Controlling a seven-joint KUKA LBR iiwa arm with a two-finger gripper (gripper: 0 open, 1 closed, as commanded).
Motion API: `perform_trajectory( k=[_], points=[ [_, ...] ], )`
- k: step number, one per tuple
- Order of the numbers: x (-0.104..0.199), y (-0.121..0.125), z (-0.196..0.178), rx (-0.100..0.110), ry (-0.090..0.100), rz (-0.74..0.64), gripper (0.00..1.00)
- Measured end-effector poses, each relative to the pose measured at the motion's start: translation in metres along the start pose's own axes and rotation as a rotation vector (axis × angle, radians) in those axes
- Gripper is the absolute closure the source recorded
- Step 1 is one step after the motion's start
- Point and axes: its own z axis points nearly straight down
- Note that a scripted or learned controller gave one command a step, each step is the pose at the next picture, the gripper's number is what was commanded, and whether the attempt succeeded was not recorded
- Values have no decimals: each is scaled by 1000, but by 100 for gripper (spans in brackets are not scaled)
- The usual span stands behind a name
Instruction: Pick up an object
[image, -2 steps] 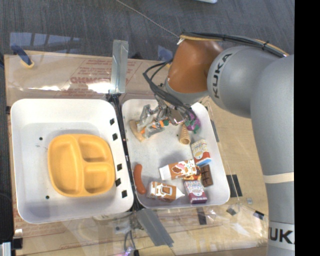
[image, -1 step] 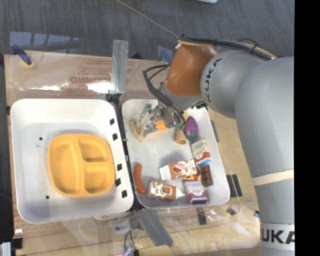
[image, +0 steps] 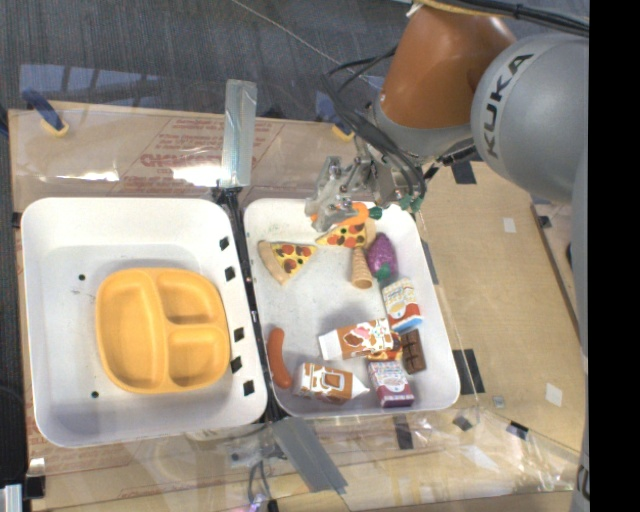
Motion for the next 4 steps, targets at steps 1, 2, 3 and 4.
perform_trajectory(
  k=[1,2,3,4],
  points=[
    [-6,-20,155,-4,17,48,100],
    [-14,15,15,-2,2,-46,100],
    [-4,-49,121,-10,19,-464,100],
    [-12,-4,23,-3,3,-565,100]
  ],
)
